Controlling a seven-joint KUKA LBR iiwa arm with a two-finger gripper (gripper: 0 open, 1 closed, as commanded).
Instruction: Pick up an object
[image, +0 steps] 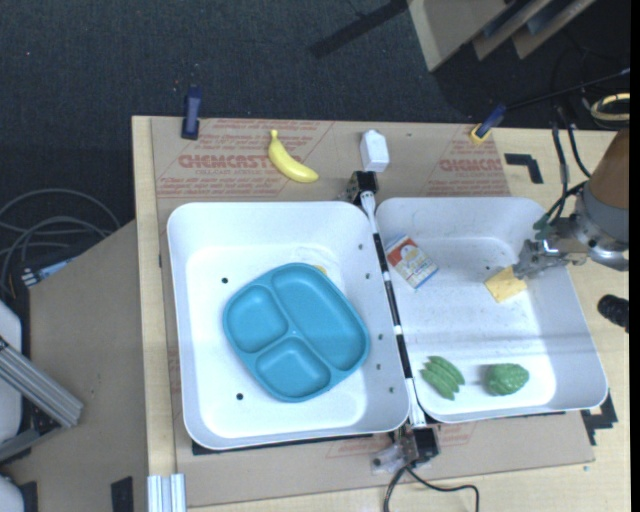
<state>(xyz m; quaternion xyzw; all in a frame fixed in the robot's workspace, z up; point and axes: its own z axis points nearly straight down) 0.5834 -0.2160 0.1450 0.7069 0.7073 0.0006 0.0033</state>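
- The arm is seen reaching in from the right, and the end effector (530, 258) is placed low over the right bin (560, 330), at its upper right part.
- A yellow block (505, 287) lies on the bin floor just beside the fingertips, to their lower left; contact between them cannot be made out.
- Whether the end effector is spread or pressed together cannot be told, and nothing is seen gripped in it.
- The step in hand is judged to be the approach to a grasp, with the yellow block as the likely target.
- Other candidates are offered in the same bin: a small carton (411, 262) near the left wall, and two green pieces (442, 376) (507, 378) along the near edge.
- The left bin (200, 250) is taken up by a blue divided plate (293, 331); a banana (290, 160) lies on the worktop (240, 165) behind it.
- Next, a small shift toward the block, a straddle, a closing and a straight lift would be called for.
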